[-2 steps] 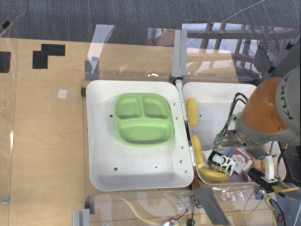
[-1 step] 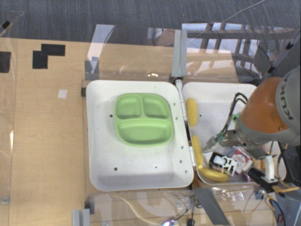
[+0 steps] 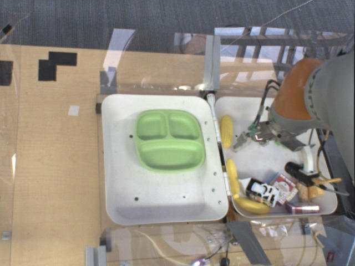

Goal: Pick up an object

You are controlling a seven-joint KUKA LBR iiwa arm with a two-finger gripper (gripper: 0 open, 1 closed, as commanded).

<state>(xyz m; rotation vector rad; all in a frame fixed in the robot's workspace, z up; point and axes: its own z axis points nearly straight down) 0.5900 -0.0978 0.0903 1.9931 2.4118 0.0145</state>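
While the arm reaches in from the right:
Pincer [image 3: 244, 142]: spread, above right bin [image 3: 260, 107], beside far banana [image 3: 226, 131].
Bananas: three.
Left bin [image 3: 119, 198]: one green tray [image 3: 169, 139].

The arm [image 3: 327, 87] is a thick, rounded grey body with a smooth matte shell. An orange band [image 3: 294, 96] rings it above the wrist, domed and glossy. Below the band the wrist narrows into a darker grey metal section [image 3: 285, 129]. A thin black cable [image 3: 265, 101] loops along the outside of the orange band down toward the wrist. The gripper [image 3: 244, 140] is small, of pale grey metal, with a tiny green mark and a red one at its base.
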